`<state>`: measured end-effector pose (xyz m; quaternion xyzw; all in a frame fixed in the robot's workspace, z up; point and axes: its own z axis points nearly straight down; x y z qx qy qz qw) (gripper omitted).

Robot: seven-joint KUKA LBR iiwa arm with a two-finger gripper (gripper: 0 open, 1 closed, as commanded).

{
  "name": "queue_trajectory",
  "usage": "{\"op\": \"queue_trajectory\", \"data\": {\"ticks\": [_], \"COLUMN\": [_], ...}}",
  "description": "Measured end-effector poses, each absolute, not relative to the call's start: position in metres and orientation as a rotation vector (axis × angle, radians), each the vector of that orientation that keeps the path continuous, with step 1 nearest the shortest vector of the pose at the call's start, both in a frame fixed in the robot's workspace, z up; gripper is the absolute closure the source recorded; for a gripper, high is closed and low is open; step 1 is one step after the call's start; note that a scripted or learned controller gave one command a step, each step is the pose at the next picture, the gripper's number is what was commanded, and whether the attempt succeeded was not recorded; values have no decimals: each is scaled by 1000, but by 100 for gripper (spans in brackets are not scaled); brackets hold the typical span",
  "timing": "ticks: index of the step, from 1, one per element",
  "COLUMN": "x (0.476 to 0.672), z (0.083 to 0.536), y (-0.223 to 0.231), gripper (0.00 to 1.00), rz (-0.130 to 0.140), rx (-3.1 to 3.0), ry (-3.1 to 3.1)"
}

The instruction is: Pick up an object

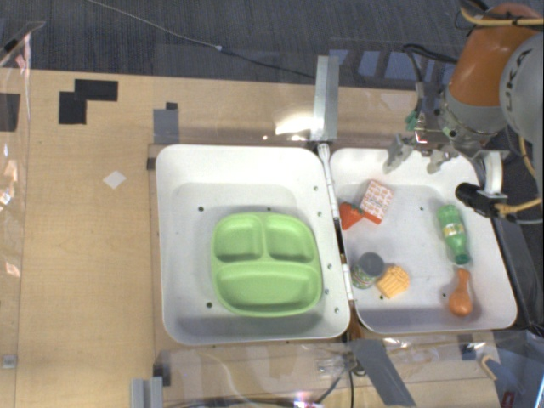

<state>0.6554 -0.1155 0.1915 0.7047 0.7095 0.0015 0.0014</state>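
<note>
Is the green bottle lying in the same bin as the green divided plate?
No, the green bottle lies in the right bin, while the green divided plate sits in the left bin.

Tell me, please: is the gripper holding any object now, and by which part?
Nothing is held. The gripper hangs open above the right bin's far edge, with no object between its fingers.

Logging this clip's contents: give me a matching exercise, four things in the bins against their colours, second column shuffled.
Things:
1. divided plate
2. bottle
3. waffle piece
4. wedge

Colours:
A. yellow-tan
B. red-orange
C. light green, in the left bin
D. green with a white label, in the right bin

Pairs: 1-C, 2-D, 3-A, 4-B
</note>
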Motion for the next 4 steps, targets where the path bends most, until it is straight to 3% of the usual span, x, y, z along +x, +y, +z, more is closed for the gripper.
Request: {"op": "queue_trajectory", "data": {"ticks": [1, 2, 3, 4], "x": [659, 664, 667, 654], "z": [97, 89, 103, 187], "y": [-91, -83, -81, -19], "gripper": [0, 0, 100, 100], "rz": [7, 9, 21, 7], "rx": [2256, 2209, 2202, 1922], "ry": [2178, 2222, 2221, 2479]}}
